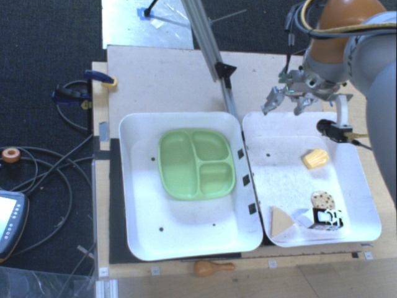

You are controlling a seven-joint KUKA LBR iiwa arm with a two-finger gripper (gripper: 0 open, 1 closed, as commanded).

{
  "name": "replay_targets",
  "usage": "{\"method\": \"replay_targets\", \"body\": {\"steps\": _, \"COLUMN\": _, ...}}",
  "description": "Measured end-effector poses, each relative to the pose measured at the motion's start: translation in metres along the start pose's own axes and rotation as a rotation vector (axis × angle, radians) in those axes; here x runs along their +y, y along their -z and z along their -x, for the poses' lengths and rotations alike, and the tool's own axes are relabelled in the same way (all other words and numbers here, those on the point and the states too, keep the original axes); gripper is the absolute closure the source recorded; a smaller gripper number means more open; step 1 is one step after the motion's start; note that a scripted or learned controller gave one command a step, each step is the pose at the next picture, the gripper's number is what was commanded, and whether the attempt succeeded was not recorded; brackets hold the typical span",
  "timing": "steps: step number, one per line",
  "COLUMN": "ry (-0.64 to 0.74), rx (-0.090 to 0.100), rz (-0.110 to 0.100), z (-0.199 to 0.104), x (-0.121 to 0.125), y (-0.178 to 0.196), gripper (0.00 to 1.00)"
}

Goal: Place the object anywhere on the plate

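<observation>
Reaching in from the right, the big grey arm (372, 48) bends over the top edge of the right bin (366, 185). Its orange band (347, 8) sits high up, near the top of the view. Below the band hangs the gripper (287, 104), up by the far rim of that bin. Its two fingers (272, 101) point down and stand apart, so the pincer is open with nothing between them.

In the left bin (139, 228) lies the green plate (196, 164). It has three parts. It sits in the upper middle of its bin.

A yellow block (315, 159) lies in the right bin, below the gripper and well apart from it. Lower down is a round cookie (322, 199), and touching it a black and white thing (327, 217). A tan wedge (282, 220) rests near the bin's bottom left corner. All four things lie apart from the plate.

A brown wooden thing (213, 267) lies on the bench below the bins.
</observation>
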State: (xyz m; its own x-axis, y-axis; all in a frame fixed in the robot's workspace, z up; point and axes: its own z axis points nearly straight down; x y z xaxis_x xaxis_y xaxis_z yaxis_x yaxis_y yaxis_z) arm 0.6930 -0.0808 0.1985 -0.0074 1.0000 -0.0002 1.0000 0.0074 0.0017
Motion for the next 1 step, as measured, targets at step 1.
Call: {"method": "replay_targets", "body": {"steps": 1, "ry": 0.001, "rx": -0.001, "rz": 0.000, "z": 0.0003, "x": 0.0000, "y": 0.0001, "gripper": 0.00}}
